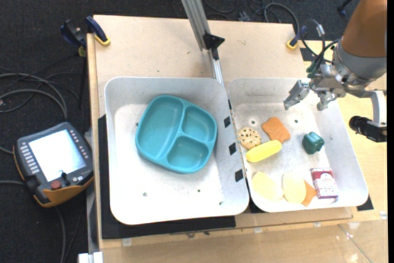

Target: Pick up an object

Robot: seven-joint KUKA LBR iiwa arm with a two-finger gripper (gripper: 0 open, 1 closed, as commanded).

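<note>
The gripper (313, 94) hangs over the far edge of the right bin (352, 151), its two fingers spread apart with nothing between them. By the look of it the pick is at its opening step: no object has been chosen by contact, and the arm is poised above the bin rather than down among the things.

The candidates all lie in the right bin. Near its middle are a round speckled cookie (249, 137), an orange cracker-like slab (276, 129) with rounded corners, and a smooth yellow banana-shaped piece (263, 151) just beside both. A small dark green lump (313, 142), glossy and blocky, sits apart towards the right edge. Along the near edge lie two pale yellow chip-like pieces (266, 185) and (294, 188), one backed by an orange sliver, and a small red and white carton (324, 182).

The next move calls for choosing one target, coming down over it and closing. The green lump looks the easiest: isolated and thick enough to pinch. The flat pieces would likely slip under the fingers.

In the left bin (117, 151) rests a teal plastic divided plate (176, 133), smooth and shallow.
</note>
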